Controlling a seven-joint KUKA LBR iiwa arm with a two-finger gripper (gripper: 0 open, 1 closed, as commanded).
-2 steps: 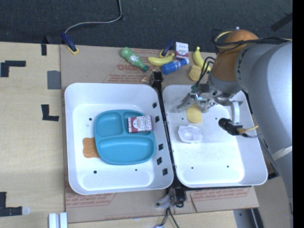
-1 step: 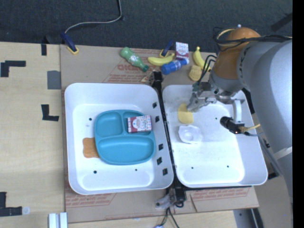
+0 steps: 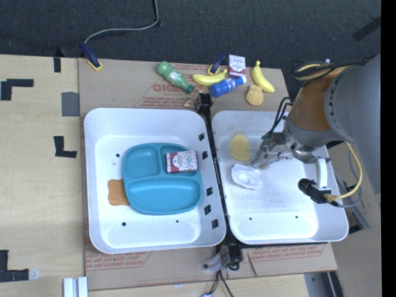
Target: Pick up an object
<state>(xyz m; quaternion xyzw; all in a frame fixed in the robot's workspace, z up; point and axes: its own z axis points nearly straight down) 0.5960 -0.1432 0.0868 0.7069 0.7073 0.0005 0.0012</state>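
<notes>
As seen from above at a slant, w/ the arm reaching in from the right:

Arm: grey w/ orange band (image 3: 309,107) above the wrist, bent over the right bin (image 3: 322,228).

Claw (image 3: 265,158): low inside the right bin, near its upper left; tips lie between the yellow item and the white item, just beside both. Whether the tips are apart or together – cannot tell; no item visibly clamped.

Yellow item (image 3: 240,147): rounded, lies on the bin floor left of the claw, near the bin's left wall.

White item (image 3: 246,177): pale, crumpled-looking, just below the yellow one and below-left of the claw; identity unclear.

Left bin (image 3: 102,228): holds a blue divided plate (image 3: 158,187), approx. centred.

Red/white carton (image 3: 181,161): lies in the plate's upper right compartment.

Tan item (image 3: 116,192): flat, partly tucked under the plate's left edge.

Worktop, behind the bins: green bottle (image 3: 174,77), banana (image 3: 209,78), small red/white box (image 3: 237,64), blue bottle (image 3: 224,87), second banana (image 3: 262,78), yellow waffle-like piece (image 3: 254,94), all loosely grouped near the bins' far rims.

Cable (image 3: 322,190): black fitting w/ yellow lead hangs from the wrist over the right bin's right part.
</notes>
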